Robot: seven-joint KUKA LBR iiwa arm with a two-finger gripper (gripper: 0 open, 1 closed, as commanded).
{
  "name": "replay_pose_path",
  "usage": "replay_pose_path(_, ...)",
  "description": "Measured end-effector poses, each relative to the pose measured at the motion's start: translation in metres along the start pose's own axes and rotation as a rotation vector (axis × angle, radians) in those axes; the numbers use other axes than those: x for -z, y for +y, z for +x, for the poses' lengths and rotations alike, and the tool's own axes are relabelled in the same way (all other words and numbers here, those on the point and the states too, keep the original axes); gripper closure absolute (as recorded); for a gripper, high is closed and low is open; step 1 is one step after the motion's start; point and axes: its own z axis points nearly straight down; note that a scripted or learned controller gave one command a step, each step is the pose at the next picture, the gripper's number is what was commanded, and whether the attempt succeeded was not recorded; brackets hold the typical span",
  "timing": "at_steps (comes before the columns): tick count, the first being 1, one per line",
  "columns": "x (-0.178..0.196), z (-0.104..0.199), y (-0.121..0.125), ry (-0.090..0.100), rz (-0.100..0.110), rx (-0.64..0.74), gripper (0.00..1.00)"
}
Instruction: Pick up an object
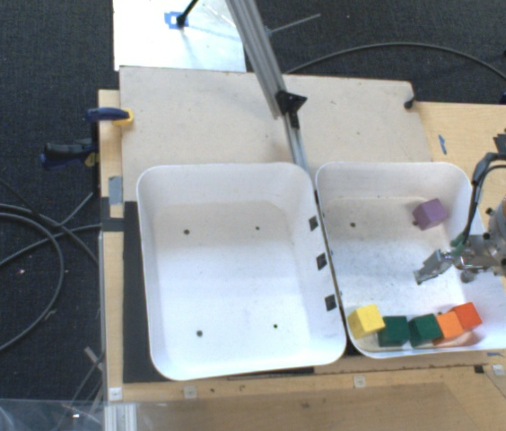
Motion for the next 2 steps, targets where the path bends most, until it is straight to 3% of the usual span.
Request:
replay_pose_path(1,-0.09,-0.024,0.102,0.001,-0.005,0.012,0.0)
replay_pose_path(2,-0.088,-0.003,0.082,0.003,0.0,0.011,0.0)
